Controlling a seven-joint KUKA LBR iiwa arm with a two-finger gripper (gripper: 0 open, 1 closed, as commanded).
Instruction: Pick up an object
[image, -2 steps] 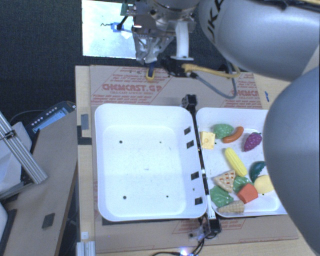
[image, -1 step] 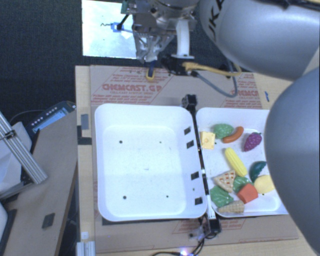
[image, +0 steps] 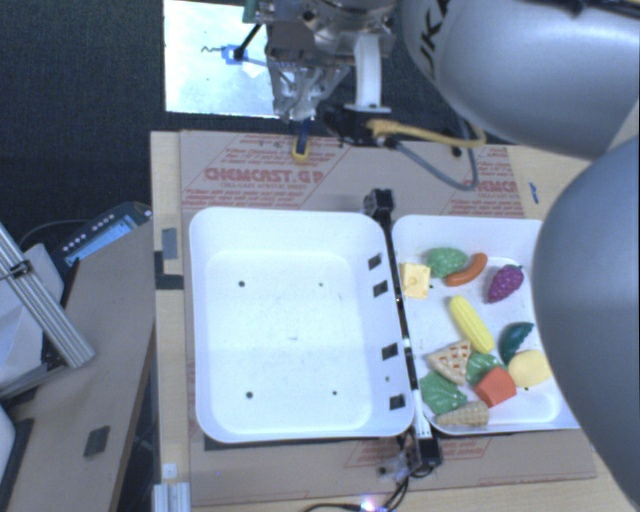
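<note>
While we look down on the bench (image: 170, 400), we count two white bins side by side: the left bin (image: 290, 320) and the right bin (image: 440, 235), meeting along a dark seam.

We count nine toy foods, and all lie in the right bin. Along its far edge sit a yellow cheese cube (image: 415, 281), a green leafy piece (image: 446, 262), an orange-red sausage (image: 465, 270) touching the leafy piece, and a purple grape bunch (image: 504, 283). Near the middle lies a yellow corn cob (image: 470, 323), with a dark green vegetable (image: 516, 337) beside it toward the right edge. Toward the near edge we see a pizza wedge (image: 452, 359), a red-orange block (image: 495, 385), a yellow lemon (image: 529, 369) just beside that block, and green leaves (image: 440, 391) with a tan cone-like piece (image: 462, 414) at the near rim; those last two bring our count to eleven, though some pieces overlap and we cannot separate them surely.

We see the gripper (image: 299, 110) beyond the far edge of the left bin, above the cardboard sheet (image: 260, 172). Its fingers point down and look close together, but we cannot tell their gap. A small yellow thing (image: 300, 150) lies on the cardboard just below the tips; we cannot tell whether they touch.
</note>
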